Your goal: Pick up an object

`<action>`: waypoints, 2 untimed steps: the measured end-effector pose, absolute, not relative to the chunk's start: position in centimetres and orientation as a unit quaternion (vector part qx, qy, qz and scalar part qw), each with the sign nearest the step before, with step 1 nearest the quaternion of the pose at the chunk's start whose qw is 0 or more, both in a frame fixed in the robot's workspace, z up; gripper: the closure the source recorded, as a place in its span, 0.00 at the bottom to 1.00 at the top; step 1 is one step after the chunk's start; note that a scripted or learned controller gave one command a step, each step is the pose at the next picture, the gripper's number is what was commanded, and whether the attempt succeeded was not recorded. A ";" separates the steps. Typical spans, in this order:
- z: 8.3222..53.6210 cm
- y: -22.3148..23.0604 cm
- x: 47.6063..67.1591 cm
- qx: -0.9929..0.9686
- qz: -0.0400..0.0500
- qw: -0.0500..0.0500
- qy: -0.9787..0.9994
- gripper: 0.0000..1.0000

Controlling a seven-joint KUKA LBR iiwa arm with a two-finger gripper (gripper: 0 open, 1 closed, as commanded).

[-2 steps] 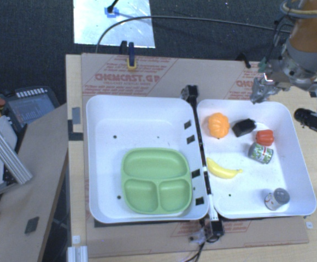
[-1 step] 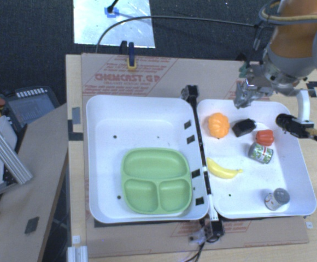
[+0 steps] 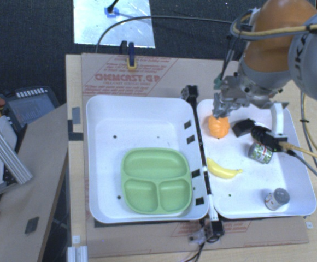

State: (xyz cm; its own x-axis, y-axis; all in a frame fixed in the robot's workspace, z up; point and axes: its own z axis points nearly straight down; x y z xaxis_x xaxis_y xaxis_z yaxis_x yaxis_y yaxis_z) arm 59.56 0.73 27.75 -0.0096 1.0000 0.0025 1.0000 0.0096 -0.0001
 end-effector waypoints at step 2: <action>24.7 10.5 57.2 -0.704 -0.001 0.001 -0.710 1.00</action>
